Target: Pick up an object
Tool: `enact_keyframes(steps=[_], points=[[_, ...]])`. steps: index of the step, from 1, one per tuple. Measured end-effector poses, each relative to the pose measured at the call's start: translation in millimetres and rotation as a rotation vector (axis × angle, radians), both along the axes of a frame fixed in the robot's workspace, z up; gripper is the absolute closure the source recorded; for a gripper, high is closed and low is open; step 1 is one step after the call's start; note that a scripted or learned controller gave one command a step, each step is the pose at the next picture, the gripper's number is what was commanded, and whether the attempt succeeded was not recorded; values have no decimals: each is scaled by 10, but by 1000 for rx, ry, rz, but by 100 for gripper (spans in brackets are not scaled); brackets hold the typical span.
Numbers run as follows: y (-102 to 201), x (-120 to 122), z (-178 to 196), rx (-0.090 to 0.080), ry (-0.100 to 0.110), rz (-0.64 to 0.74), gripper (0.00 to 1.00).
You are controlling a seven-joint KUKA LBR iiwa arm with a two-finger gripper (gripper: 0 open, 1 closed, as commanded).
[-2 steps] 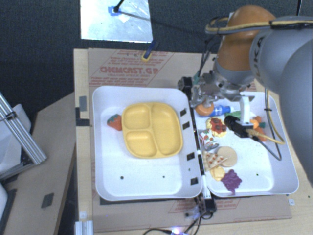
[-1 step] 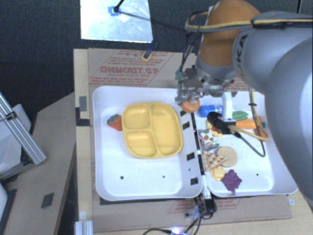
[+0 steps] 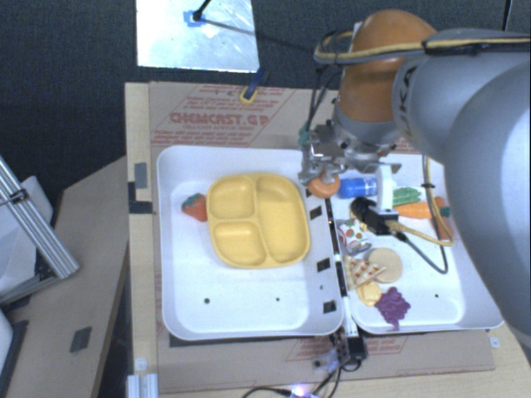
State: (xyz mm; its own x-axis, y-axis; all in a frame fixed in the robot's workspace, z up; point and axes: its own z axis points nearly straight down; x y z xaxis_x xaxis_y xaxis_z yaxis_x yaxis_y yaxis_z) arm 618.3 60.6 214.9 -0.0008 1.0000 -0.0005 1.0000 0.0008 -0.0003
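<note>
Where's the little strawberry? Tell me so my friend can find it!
Look in the left white bin, the one with the big yellow divided plate. The strawberry sits just past the plate's left edge. It's the one small red thing there, with a green top.

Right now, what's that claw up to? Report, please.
Claw low at the divider between bins, over an orange piece; grip unclear. Blue bottle beside it. Yellow tray and strawberry in left bin.
</note>
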Motion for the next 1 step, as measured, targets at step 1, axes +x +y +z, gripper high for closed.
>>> enact_keyframes(steps=[1], points=[[49,70,178,1,-3,4,100]])
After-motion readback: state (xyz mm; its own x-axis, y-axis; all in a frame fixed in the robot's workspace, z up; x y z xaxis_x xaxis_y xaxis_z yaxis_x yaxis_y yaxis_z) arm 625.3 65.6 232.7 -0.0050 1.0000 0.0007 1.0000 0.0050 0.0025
